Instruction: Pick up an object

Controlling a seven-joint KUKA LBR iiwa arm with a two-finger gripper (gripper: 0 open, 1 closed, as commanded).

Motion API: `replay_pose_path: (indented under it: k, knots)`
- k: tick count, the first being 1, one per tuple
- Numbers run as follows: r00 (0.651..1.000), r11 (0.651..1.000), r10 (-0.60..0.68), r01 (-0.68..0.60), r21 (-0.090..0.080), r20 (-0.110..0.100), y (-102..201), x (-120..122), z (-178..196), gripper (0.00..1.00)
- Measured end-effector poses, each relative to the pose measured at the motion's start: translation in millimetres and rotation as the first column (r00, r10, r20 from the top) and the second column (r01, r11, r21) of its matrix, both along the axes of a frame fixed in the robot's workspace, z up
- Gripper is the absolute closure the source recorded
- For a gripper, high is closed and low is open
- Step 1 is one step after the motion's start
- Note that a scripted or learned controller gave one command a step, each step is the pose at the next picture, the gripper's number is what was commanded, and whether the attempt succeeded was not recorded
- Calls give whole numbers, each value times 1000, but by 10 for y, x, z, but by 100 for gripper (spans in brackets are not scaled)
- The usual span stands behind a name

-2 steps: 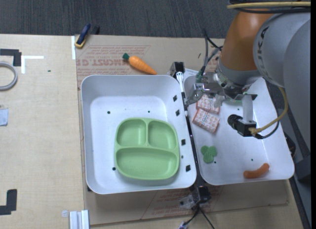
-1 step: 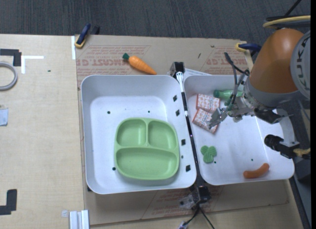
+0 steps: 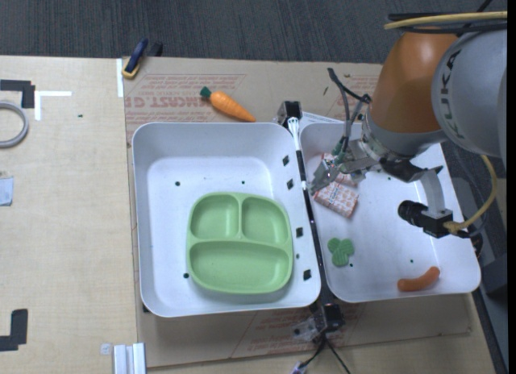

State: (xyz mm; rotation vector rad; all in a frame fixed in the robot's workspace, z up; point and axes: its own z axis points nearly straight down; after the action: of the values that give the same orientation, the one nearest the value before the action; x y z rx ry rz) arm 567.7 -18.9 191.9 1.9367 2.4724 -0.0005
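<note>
While the grey arm (image 3: 476, 82) with its orange band leans in from the right, its gripper (image 3: 332, 172) hangs low over the upper left part of the right bin (image 3: 459, 259). Its dark fingers (image 3: 321, 177) look parted, their tips at the top edge of a small pink-and-white checked packet (image 3: 337, 197); whether they touch it I cannot tell, and nothing sits between them. Lower in that bin lie a small green broccoli-like toy (image 3: 341, 251) near the left wall and an orange sausage-shaped piece (image 3: 418, 279) toward the front right corner. Beside it, the left bin (image 3: 157, 203) holds a light green divided plate (image 3: 240, 243), lying flat. On the cardboard behind the bins rests a toy carrot (image 3: 228, 105), and farther left a blue-and-yellow clip-like object (image 3: 135, 59).
</note>
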Motion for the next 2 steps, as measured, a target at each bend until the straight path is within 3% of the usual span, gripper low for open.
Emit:
replay_pose_path:
  k: [1,2]
  knots:
    - [1000,1000,-1,1,0,0,-1,0,0,0]
    - [925,925,380,-380,-1,1,71,85,4,0]
